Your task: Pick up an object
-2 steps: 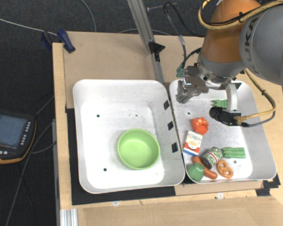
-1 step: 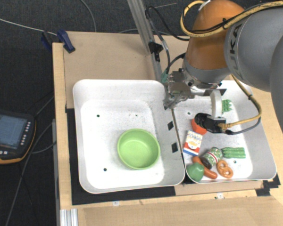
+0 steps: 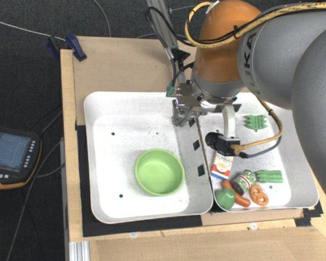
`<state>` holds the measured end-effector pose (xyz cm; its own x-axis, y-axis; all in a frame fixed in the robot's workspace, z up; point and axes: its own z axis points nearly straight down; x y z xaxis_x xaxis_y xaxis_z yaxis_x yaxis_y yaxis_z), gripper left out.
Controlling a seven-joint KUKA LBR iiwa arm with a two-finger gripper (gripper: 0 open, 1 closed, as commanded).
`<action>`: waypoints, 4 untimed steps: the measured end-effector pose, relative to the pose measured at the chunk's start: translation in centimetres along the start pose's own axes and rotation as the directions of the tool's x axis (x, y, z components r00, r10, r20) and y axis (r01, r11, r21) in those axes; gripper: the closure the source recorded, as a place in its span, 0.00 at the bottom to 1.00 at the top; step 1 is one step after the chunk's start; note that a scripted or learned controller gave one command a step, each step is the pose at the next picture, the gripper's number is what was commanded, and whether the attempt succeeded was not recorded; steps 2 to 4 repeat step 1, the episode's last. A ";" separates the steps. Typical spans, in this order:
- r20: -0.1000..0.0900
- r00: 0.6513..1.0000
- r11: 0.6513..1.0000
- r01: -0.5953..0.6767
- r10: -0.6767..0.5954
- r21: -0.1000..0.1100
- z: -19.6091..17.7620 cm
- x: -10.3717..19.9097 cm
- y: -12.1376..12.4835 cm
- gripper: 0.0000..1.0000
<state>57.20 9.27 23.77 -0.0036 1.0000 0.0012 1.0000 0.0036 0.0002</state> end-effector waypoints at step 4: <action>0.001 1.000 1.000 -0.003 0.003 0.000 0.0 -0.2 0.0 0.00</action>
